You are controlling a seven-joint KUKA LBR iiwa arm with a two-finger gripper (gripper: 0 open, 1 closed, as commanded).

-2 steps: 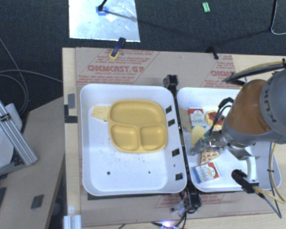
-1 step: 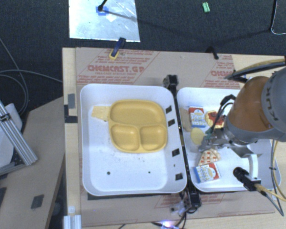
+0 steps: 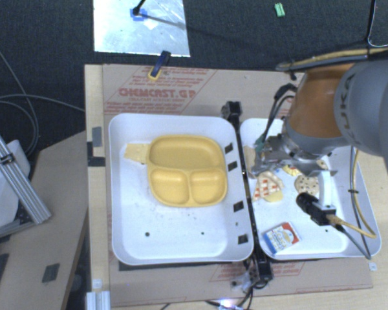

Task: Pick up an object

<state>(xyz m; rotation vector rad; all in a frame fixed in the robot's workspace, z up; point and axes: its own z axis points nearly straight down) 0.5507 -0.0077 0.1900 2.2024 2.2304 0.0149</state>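
grey arm's gripper (image 3: 266, 168) is down in the right white bin (image 3: 355, 237) over a red-and-white checkered piece (image 3: 266, 187), can't tell its state

Red print on the cardboard sheet (image 3: 161, 89) reads "CHEMCAST GP", upside down.

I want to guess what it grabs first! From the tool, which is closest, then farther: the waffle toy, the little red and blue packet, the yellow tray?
From the tool:
1. Waffle toy, just below it, right bin.
2. Red and blue packet, right bin's front.
3. Yellow tray, left bin.
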